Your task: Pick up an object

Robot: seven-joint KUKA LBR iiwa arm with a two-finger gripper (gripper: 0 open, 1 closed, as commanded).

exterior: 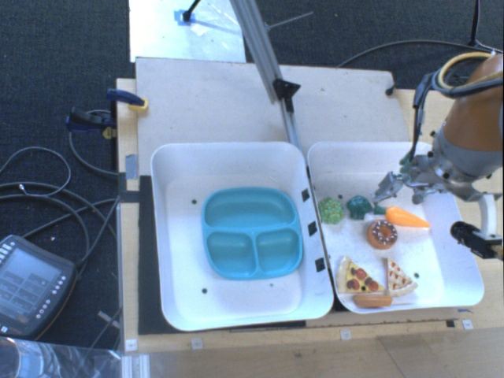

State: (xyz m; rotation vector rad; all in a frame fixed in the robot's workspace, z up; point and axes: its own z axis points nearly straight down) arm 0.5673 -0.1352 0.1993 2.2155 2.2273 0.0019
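Two white bins side by side on the bench. Left bin (177, 211) holds a blue divided plate (252, 233), three compartments, lying flat near the bin middle.

Landmark = donut (382, 234) in the right bin (449, 282), brown with sprinkles, about mid-bin. Everything else placed off it:
- orange carrot (408, 218) just beside the donut, up and to its right, lying flat, pointed end toward the bin's right wall
- dark green broccoli (359, 206) up-left of the donut, near
- lighter green broccoli-like piece (331, 210) further left of the donut, just beside the dark one, close to the bin's left wall
- pizza slice (361, 276) below-left of the donut, pepperoni side up
- second smaller pizza slice (398, 277) straight below the donut, next to the first slice
- sausage (372, 299) below the donut, under the first slice, touching or nearly touching it, at the bin's front rim

Gripper (390, 187) hangs above the donut, up and slightly right, over the right bin between dark broccoli and carrot. Metal fingers point left toward the broccoli. Nothing visible between the fingers, no object lifted; spread of the fingers too small and blurred, can't tell if released or clenched. Arm's orange band sits far right of the donut at the frame edge.

All toy food items lie on the bin floor
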